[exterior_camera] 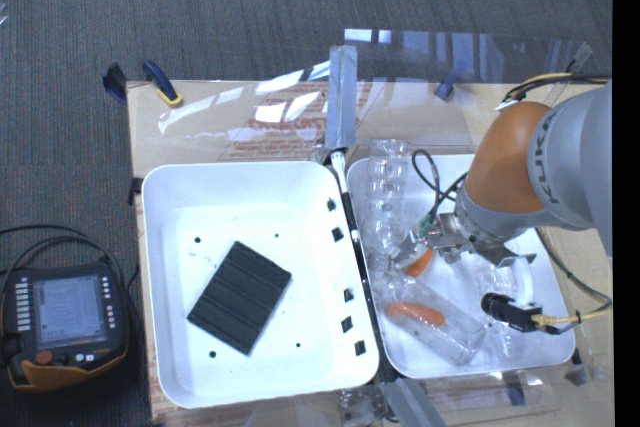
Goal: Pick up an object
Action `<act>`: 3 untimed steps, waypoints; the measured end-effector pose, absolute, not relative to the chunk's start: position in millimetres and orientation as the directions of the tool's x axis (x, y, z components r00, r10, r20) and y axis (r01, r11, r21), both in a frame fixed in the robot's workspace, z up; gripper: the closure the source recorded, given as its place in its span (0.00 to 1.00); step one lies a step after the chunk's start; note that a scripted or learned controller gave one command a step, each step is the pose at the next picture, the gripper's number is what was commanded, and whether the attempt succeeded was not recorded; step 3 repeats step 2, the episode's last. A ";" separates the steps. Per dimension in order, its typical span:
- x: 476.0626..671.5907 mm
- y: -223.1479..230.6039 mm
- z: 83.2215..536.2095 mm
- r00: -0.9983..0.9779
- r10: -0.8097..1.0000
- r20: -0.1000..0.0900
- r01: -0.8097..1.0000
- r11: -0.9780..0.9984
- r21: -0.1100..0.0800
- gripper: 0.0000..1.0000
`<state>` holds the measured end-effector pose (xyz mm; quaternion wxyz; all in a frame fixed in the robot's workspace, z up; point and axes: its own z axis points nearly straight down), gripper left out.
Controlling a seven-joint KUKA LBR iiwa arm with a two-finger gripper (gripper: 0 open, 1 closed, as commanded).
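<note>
A flat black ribbed block (240,297) lies at a slant in the middle of the left bin (165,215). In the right bin (560,340) lies an orange, sausage-shaped thing (414,314) against a clear plastic bottle (450,333). A clear ribbed plastic piece (384,185) stretches along the bin's left side. My gripper (418,249) is low in the right bin's middle, right over a second small orange thing (421,262). Whether that thing is in its grasp is hidden.
The grey and orange arm (520,175) covers the right bin's far right part. A grey divider bar (342,105) and taped plastic sheet lie behind the bins. A handheld control pendant (65,315) sits on the floor at the left.
</note>
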<state>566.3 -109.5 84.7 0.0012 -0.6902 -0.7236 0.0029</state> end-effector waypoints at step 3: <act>595.5 -72.9 209.1 -0.004 1.000 0.000 1.000 0.004 -0.006 1.00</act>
